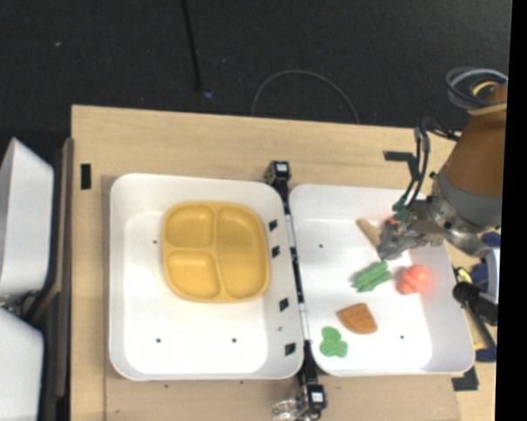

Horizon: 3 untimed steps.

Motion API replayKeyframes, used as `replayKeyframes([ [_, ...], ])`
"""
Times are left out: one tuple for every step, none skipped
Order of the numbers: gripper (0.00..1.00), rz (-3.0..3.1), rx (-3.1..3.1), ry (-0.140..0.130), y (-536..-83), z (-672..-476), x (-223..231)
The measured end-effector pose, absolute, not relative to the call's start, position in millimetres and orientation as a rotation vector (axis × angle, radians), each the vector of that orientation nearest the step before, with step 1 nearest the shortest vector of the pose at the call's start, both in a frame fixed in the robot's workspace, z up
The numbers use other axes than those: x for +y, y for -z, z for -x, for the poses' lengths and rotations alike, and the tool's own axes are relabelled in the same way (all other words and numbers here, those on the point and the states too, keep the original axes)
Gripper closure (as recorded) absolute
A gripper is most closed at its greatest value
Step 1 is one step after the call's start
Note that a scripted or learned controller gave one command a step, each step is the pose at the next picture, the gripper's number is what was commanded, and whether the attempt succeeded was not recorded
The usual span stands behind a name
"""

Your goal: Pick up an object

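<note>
The right bin (333, 219) holds several small items: a green pickle-like piece (371, 276), a pink-red round piece (412, 280), a brown wedge (357, 318), a green clump (333, 342) and a tan sliver (367, 228). My gripper (393, 247) hangs low over the right bin, just above and right of the green pickle piece and left of the pink piece. I see nothing clearly held between its fingers.
A yellow three-compartment plate (216, 250) lies in the left bin (136, 331). A black divider (289, 267) with clips runs between the bins. The arm's orange band (480, 154) and cables stand at the right bench edge.
</note>
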<state>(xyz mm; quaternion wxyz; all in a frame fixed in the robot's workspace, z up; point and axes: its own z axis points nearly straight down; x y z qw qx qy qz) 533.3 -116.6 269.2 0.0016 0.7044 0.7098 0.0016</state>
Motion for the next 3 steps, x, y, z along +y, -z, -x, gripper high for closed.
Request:
replayKeyframes([
  [1.0,-2.212,2.23,-0.004,-273.1,-534.8,-58.8],
  [1.0,-2.211,2.23,-0.004,-277.4,-542.3,-3.7],
  [1.0,-2.213,2.228,-0.003,-273.8,-544.6,39.3],
])
